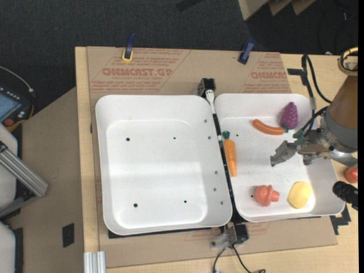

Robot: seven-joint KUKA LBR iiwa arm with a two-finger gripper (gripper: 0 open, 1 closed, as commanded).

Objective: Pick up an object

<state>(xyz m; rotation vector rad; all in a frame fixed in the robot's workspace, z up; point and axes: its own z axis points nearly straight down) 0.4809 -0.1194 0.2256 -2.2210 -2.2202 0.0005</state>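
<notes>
- Hovering over the right bin (244, 104), my pincer (282, 154) hangs above bare white floor, its fingers spread and nothing between them.
- Toys lie around it: a purple grape bunch (289, 115) and an orange sausage (268, 127) toward the far wall, a carrot (230, 156) along the divider, a red tomato (264, 194) and a yellow lemon (300, 194) near the front rim.
- Nearest to me is the sausage, though apart from my fingers.
- Beside it sits the left bin (102, 152).
</notes>
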